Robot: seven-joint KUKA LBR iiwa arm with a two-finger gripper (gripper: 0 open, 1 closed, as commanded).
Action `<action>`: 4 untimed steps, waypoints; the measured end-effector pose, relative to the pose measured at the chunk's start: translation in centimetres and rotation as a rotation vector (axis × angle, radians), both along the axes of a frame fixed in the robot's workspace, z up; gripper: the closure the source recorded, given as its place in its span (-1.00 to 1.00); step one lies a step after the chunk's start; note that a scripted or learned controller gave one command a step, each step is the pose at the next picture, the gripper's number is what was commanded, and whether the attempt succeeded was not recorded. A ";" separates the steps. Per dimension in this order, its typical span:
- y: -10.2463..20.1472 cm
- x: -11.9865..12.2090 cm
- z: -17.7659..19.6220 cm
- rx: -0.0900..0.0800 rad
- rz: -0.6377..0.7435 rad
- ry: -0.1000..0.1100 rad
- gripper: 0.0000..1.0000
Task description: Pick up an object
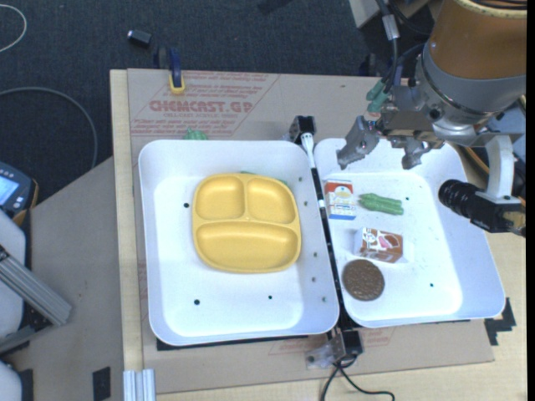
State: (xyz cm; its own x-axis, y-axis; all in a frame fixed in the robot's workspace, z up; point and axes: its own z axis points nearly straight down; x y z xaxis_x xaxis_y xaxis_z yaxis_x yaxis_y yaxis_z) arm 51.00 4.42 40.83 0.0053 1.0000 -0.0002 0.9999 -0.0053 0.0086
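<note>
Overhead, claw [384, 149] spread empty, arm [481, 40] cropped, green object [381, 203] indistinct.

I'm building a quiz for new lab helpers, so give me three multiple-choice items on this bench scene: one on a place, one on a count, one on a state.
1. Where does the yellow divided plate lie?
A. in the left bin
B. in the right bin
C. on the cardboard

2. How many things lie in the right bin?
A. two
B. four
C. six

3. How is the gripper?
A. shut on the green pod
B. open above the right bin's far edge, holding nothing
C. resting on the plate

Key: 1 A, the plate sits mid left bin. 2 B, small carton, green pod, wrapped snack and brown disc. 3 B, its fingers spread with bare space between them.
</note>
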 end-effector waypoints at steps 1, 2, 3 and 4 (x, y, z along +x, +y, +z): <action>7.3 -3.2 -9.7 0.000 0.013 0.020 -1.00; 16.5 -3.2 -18.0 0.000 0.015 0.018 -1.00; 17.6 -3.1 -31.9 -0.003 0.005 0.011 -1.00; 14.3 1.1 -31.6 0.011 0.017 0.022 -1.00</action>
State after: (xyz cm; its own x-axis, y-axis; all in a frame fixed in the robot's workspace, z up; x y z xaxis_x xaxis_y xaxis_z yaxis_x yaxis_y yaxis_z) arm 52.07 18.75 9.26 -0.0118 0.9999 0.0111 0.9998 0.0120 -0.0133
